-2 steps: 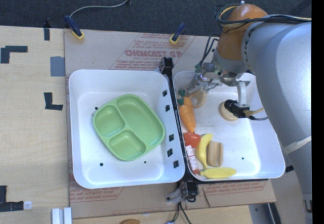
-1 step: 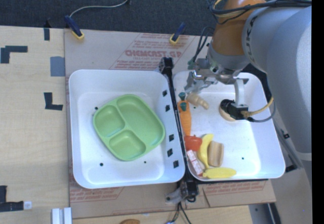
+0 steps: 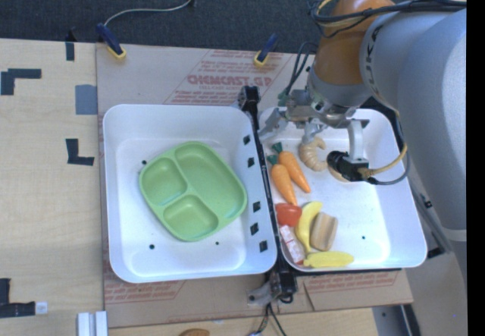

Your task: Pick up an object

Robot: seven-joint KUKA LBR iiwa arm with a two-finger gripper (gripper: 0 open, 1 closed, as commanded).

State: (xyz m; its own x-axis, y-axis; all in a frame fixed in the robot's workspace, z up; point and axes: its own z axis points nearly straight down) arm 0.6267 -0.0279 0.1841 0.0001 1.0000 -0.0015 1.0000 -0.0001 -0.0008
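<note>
My gripper (image 3: 306,128) hangs low over the far left part of the right bin (image 3: 394,240), under the orange band of the arm. Just in front of it lies a pale croissant-shaped piece (image 3: 311,155), very close to the gripper; whether they touch I cannot tell. Two orange carrots (image 3: 289,174) lie side by side to the left of that piece, along the bin's left wall. Nearer the front sit a red tomato (image 3: 288,213), a yellow banana (image 3: 307,223), a tan bread slice (image 3: 324,231), a small red and white item (image 3: 292,243) and another long yellow piece (image 3: 328,259).
The left bin (image 3: 121,145) holds a green divided plate (image 3: 193,190). A black-clipped divider (image 3: 256,175) runs between the bins. The grey arm (image 3: 424,84) covers the right bin's far right side, with a black cable (image 3: 379,175) looping over the bin.
</note>
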